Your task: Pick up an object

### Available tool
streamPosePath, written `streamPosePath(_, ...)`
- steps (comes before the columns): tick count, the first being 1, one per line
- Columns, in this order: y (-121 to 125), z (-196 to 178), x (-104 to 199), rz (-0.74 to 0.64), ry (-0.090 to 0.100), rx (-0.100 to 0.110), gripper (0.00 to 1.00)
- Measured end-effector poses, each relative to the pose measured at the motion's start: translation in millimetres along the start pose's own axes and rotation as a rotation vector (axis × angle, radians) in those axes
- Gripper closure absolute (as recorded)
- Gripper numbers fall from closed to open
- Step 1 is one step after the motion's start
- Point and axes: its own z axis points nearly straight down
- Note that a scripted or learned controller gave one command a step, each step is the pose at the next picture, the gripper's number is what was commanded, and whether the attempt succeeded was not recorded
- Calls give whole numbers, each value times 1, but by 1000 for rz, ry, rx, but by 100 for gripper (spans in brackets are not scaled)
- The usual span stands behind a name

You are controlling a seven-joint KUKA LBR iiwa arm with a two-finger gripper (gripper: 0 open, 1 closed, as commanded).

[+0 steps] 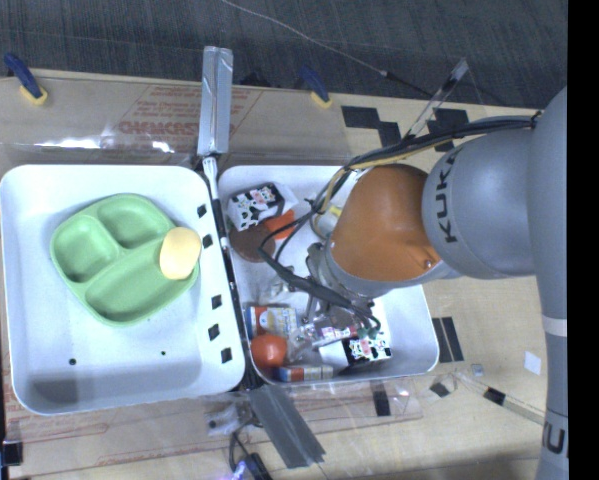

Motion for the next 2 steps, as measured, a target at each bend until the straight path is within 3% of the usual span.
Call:
streamPosePath(1,-61,-1,20,-247,-9,3,0)
streamPosePath(2,-110,0,40,-275,-2,0,0)
